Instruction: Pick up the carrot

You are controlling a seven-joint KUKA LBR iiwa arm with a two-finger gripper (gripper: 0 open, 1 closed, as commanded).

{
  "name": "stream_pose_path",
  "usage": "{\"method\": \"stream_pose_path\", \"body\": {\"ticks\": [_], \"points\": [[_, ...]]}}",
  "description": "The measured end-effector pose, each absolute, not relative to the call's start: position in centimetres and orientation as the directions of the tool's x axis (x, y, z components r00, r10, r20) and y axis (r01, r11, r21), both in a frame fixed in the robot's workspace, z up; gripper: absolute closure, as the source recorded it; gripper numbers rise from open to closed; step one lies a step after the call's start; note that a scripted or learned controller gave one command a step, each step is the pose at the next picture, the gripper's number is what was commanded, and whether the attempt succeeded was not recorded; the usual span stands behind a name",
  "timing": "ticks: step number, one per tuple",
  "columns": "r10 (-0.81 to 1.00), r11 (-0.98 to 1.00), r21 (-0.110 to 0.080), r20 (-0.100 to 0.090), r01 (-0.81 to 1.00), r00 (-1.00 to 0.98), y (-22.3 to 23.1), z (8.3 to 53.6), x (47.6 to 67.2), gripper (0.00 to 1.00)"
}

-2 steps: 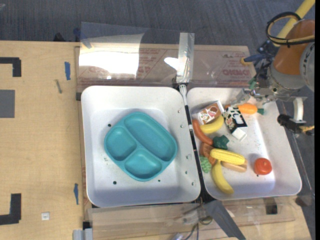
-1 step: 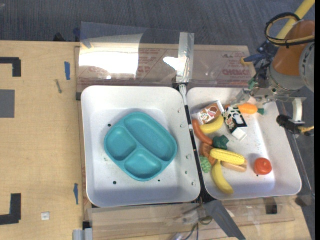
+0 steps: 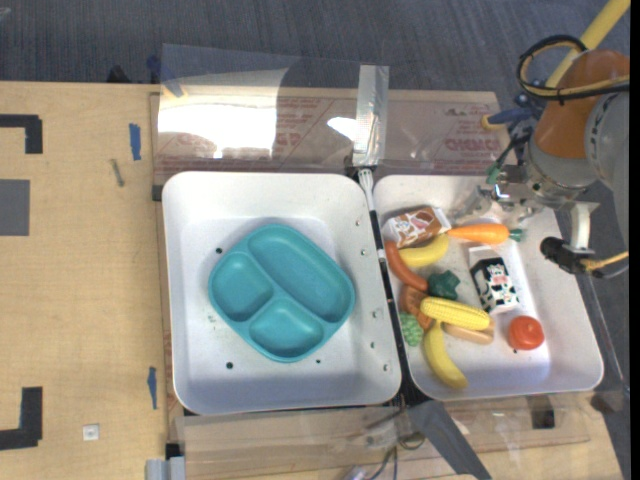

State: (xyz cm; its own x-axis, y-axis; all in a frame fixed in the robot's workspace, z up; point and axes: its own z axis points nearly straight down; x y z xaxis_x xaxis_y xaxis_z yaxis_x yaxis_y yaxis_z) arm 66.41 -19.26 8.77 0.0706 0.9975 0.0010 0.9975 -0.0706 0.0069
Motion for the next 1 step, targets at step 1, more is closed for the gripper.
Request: {"method": "stream_pose_path", "body": {"ticks": [1], "points": [[0.998, -0.068, 0.010, -0.002, 0.998, 0.068, -19.25, 9.86, 66.51, 1.00]]}}
